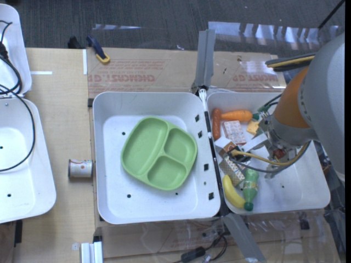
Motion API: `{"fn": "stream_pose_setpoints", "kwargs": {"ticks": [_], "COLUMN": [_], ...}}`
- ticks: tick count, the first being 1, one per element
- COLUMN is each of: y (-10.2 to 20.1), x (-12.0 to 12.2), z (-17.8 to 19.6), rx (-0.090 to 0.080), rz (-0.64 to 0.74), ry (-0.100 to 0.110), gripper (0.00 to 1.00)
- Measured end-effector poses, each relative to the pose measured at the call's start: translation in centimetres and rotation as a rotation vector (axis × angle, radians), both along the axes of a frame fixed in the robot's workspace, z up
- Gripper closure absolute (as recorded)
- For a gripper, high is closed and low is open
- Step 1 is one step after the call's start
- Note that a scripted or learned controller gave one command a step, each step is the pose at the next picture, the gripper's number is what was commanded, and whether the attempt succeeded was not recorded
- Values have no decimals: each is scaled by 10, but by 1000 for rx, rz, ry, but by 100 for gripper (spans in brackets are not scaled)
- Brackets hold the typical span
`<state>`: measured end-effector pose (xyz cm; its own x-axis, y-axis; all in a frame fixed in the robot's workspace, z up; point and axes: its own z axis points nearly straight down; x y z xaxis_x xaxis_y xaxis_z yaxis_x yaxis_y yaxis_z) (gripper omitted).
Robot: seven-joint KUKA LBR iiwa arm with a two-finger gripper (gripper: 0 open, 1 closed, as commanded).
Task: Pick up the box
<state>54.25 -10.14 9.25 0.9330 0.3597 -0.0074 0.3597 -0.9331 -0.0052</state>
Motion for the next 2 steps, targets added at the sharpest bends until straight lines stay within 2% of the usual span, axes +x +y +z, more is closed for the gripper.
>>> {"fn": "stream_pose_setpoints", "kwargs": {"ticks": [1,2], "y": [-9,0], "x": [45,-21], "z": [-5,-4], "rx": [-3,-1], "rz": [-166,-159], "ry": [-1,-1], "gripper": [0,0]}}
